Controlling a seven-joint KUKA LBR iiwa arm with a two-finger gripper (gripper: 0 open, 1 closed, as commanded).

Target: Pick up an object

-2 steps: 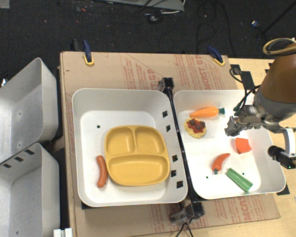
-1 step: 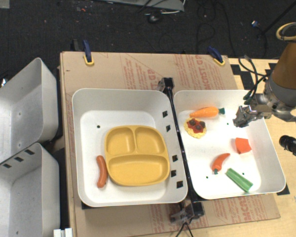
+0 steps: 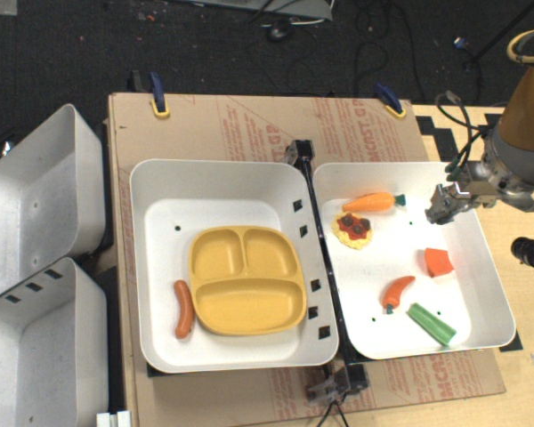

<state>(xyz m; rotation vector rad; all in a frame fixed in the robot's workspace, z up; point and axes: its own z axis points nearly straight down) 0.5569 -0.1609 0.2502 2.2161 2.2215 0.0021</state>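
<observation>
The right bin (image 3: 481,327) holds several toy foods: an orange carrot (image 3: 370,202) at the back, a small pizza slice (image 3: 353,229) just in front of it, an orange-red block (image 3: 437,261), a red chili pepper (image 3: 396,292) and a green piece (image 3: 431,323) near the front. My gripper (image 3: 443,206) hangs over the bin's right rear part, to the right of the carrot and behind the block. It is dark and small here, and nothing shows between its fingers.
The left bin (image 3: 151,238) holds a yellow divided plate (image 3: 246,279) and a sausage (image 3: 184,309) to its left. A black divider (image 3: 316,238) separates the bins. The arm's grey body (image 3: 516,149) enters from the right. White containers (image 3: 36,203) stand at far left.
</observation>
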